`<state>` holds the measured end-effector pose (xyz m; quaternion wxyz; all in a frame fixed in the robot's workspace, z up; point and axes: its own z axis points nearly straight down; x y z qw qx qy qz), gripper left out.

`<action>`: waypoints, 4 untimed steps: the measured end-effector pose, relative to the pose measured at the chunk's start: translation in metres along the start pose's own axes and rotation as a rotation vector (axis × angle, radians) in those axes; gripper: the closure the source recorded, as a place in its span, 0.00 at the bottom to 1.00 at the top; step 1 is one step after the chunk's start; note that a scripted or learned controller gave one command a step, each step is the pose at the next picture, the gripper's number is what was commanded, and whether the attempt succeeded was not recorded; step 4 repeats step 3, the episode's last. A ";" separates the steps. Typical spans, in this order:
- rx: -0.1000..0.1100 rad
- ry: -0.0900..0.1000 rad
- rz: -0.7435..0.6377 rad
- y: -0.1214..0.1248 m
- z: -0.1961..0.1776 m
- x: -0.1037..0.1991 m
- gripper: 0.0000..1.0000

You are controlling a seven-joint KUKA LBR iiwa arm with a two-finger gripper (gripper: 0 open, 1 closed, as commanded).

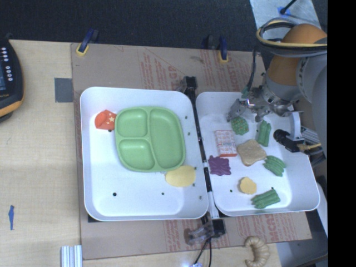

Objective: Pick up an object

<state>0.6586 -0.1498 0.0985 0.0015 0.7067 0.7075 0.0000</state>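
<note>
Camera view looks down on two white bins side by side on the tabletop. At the far edge of the right bin the gripper hangs low, just above a small green piece; whether it is released or clenched cannot be told. Scattered through the right bin are a green pickle-like piece, a pink-and-white card, a slice of toy bread, a purple piece against the left wall, a green leafy piece, a yellow round piece and a green piece near the front rim. Open floor lies along its near-left corner. The left bin holds a green divided plate, a red piece at its left and a yellow piece at its near right, with bare floor along the near side.
</note>
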 end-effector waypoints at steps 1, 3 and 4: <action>0.009 0.002 -0.005 -0.014 0.007 0.022 0.00; 0.007 0.004 -0.009 -0.081 -0.098 0.088 1.00; 0.007 0.004 -0.009 -0.081 -0.098 0.088 1.00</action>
